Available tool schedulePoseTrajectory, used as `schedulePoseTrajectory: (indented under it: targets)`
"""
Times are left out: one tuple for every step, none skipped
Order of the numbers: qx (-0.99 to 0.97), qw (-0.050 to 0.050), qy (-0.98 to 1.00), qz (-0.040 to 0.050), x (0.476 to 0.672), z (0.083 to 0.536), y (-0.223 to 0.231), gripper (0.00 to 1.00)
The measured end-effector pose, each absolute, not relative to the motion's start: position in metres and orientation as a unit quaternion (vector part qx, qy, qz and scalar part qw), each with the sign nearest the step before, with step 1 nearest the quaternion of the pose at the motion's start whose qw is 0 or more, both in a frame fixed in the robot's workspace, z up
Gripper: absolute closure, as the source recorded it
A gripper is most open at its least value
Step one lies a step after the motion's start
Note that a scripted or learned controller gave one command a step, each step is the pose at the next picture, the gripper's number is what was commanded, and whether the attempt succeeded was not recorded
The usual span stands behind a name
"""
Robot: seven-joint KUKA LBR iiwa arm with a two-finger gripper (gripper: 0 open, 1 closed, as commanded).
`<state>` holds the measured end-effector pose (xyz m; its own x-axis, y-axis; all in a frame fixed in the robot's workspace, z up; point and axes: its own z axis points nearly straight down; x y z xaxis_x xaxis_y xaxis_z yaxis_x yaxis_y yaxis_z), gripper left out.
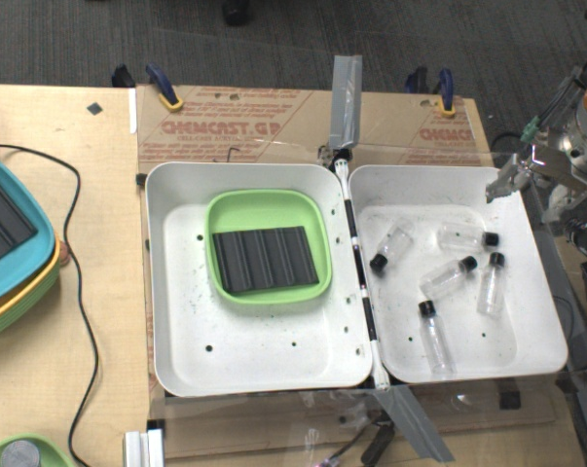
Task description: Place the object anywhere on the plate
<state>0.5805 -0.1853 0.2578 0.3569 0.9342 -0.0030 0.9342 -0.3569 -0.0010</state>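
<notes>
I see clear vials [447, 278] lying in the right bin [536, 353], well apart from the green plate [269, 206]. They look slippery and could roll away when grabbed.

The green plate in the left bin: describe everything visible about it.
The green plate is a light green, rounded-square dish with a raised rim, plastic by its look. It lies flat on the floor of the left white bin, toward the bin's far side, apart from the walls. A dark grey ribbed rectangular pad lies in it, covering most of its floor.
</notes>
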Motion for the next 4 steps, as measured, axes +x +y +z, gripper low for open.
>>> schedulePoseTrajectory:
  targets:
    - [0.878,0.000,0.479,-0.0021,0.561,0.277,-0.186,0.00]
    - [0.918,-0.001,0.397,-0.0025,0.553,0.271,-0.201,0.00]
    - [0.943,-0.001,0.333,-0.0026,0.536,0.284,-0.202,0.00]
    - [0.969,-0.001,0.248,-0.0030,0.517,0.286,-0.181,0.00]
